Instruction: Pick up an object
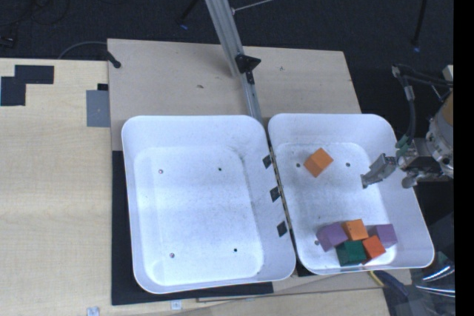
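Where the right white bin [348, 131] meets its far edge, the claw [391, 172] hangs spread, pinching nothing. A lone orange cube [318, 162] lies apart; purple, orange and green blocks [356, 240] cluster at the near corner. A ribbed metal rail [222, 18] slants over the pale wooden surface [52, 181].

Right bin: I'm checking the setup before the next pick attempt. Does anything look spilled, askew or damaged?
Nothing stands out. The right bin holds a lone orange block and a tight cluster of blocks at its near edge, all inside the walls. The gripper sits over the bin's right side.
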`<state>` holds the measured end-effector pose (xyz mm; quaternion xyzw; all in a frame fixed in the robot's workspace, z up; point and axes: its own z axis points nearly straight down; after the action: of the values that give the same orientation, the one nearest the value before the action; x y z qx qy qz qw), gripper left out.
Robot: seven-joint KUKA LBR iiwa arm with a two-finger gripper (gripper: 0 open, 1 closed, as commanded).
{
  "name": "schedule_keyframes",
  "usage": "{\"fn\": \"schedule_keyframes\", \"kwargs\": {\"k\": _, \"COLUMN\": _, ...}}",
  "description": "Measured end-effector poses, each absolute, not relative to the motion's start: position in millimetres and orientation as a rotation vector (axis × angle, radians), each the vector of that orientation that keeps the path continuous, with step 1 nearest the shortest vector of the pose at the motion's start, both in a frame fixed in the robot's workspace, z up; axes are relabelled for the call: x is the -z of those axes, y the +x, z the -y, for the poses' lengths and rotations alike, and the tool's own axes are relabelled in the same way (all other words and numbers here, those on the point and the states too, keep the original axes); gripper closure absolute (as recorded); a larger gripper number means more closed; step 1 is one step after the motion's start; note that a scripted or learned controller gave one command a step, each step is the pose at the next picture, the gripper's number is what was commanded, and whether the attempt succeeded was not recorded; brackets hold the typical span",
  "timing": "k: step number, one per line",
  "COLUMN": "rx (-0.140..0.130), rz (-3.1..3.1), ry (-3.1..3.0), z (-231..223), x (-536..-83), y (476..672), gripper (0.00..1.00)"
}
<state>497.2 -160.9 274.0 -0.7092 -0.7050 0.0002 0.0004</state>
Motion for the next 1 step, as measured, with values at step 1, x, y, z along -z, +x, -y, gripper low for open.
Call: {"fn": "schedule_keyframes", "kwargs": {"k": 1, "rx": -0.007, "rz": 2.219, "ry": -2.211, "z": 151.8, "x": -125.9, "y": 546.8, "gripper": 0.0}}
